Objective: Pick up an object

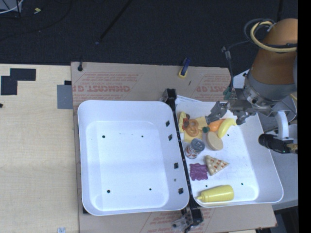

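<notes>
We note two white bins side by side on the bench: the left bin and the right bin, which carries all the loose items. The arm (grey, with an orange band) enters from three o'clock and hangs over the right bin's far edge. Its gripper sits at the twelve o'clock end of the object cluster; its fingers stand slightly apart, and we see nothing between them. A yellow bottle lies at six o'clock. A pizza slice and a purple piece lie near the middle. A banana lies just beside the gripper's tips, touching a tan disc. A small can lies at nine o'clock of the disc.
</notes>
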`<action>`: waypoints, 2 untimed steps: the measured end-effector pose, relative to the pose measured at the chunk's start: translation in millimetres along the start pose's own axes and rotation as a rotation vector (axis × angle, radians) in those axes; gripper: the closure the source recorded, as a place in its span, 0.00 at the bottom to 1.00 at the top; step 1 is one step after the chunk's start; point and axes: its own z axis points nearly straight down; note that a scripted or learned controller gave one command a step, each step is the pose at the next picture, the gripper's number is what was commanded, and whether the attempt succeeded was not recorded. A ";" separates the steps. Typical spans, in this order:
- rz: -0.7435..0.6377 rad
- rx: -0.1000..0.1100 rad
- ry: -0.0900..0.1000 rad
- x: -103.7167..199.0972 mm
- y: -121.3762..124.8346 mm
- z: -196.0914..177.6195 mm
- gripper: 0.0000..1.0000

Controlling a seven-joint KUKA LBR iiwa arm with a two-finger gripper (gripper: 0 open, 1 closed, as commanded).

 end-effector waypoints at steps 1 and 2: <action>-0.009 0.005 0.003 95.6 49.6 82.2 0.00; 0.004 -0.008 -0.004 31.5 67.5 15.6 0.00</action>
